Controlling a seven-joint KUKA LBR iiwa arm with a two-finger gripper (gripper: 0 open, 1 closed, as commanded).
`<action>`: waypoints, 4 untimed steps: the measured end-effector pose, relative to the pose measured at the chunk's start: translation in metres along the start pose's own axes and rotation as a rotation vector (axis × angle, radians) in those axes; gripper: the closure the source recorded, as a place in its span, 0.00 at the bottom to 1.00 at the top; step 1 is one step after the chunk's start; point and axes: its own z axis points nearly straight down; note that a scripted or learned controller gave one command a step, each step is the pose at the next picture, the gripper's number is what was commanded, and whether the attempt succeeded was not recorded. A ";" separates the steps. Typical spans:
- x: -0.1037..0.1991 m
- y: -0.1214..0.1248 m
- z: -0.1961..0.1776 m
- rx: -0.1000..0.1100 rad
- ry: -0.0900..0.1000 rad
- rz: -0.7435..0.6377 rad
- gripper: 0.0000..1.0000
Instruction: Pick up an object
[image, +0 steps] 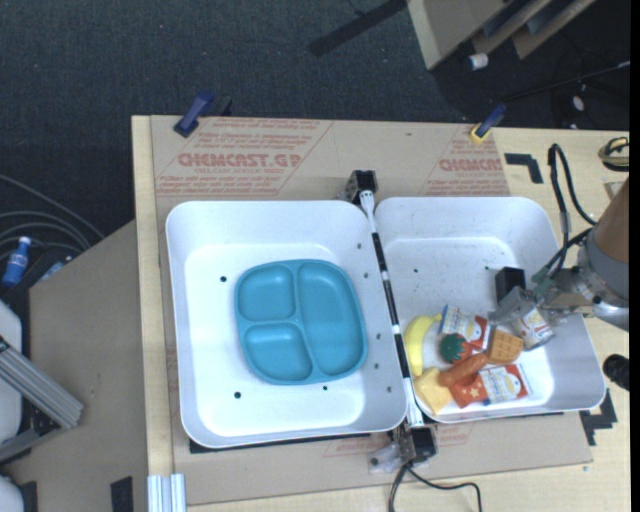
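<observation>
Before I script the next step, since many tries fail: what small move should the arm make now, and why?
Probably a short move of the hand toward the near left of the right bin, then a descent. The hand sits at the upper right edge of the toy food pile, beside the waffle piece, not over the middle of any item. The blue plate looks harder to grip.

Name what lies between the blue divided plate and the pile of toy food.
In the camera view: white bin floor and the two bins' adjoining rims between plate and pile.
</observation>
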 end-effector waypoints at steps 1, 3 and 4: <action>0.009 0.112 0.099 -0.003 -0.001 -0.001 0.00; 0.019 0.179 0.106 -0.004 -0.002 -0.001 0.00; 0.020 0.180 0.095 -0.007 -0.004 -0.002 1.00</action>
